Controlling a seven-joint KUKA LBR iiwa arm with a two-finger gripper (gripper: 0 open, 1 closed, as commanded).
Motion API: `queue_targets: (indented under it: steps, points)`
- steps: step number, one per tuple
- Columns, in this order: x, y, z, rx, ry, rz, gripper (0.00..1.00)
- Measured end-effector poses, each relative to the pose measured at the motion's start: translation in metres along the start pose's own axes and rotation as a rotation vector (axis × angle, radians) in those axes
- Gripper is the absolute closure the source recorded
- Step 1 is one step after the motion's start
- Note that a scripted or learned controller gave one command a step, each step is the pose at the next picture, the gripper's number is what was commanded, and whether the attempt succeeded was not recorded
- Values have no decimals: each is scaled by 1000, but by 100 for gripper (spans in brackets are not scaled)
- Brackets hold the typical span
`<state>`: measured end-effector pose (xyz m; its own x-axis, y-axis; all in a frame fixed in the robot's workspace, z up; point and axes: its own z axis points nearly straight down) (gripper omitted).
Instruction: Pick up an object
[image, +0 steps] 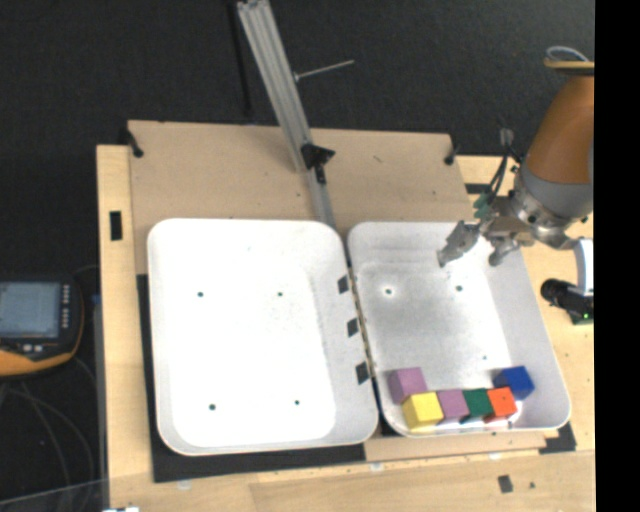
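Camera view, looking down at a slant.

Item 1: tabletop (115, 330), light wood, bearing 2 shallow white bins side by side.

Item 2: left bin (160, 300), white, small dark dots on its floor.

Item 3: right bin (535, 330), white, floor scuffed grey. All blocks sit in this bin, crowded along its 6 o'clock wall.

Item 4: blocks, 6 in number, forming a loose row toward the bin's 5 o'clock corner.
- purple block (406, 383), at the 9 o'clock end of the group, set a little toward 12 o'clock from the row.
- yellow block (423, 409), just beside the purple block at its 5 o'clock.
- second purple block (453, 403), touching the yellow block at its 3 o'clock side.
- green block (477, 403), next along toward 3 o'clock.
- orange block (500, 402), touching the green block.
- blue block (515, 380), at the 3 o'clock end, just at 1 o'clock from the orange block.

Item 5: arm, grey with an orange band (562, 125), entering from 3 o'clock.

Item 6: gripper (475, 248), positioned over the right bin's 1 o'clock area, well apart from the blocks. Its 2 fingers (450, 250) stand apart, with nothing between them.

Item 7: metal pole (285, 90), slanting from 12 o'clock down to the gap between the bins.

Item 8: handheld device with screen (35, 320), off the tabletop at 9 o'clock.
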<state>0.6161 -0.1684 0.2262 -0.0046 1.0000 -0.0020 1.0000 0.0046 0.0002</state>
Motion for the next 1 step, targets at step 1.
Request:
queue_targets:
  steps: [1]
  points:
    - [18,-67,107,10,4,5,0]
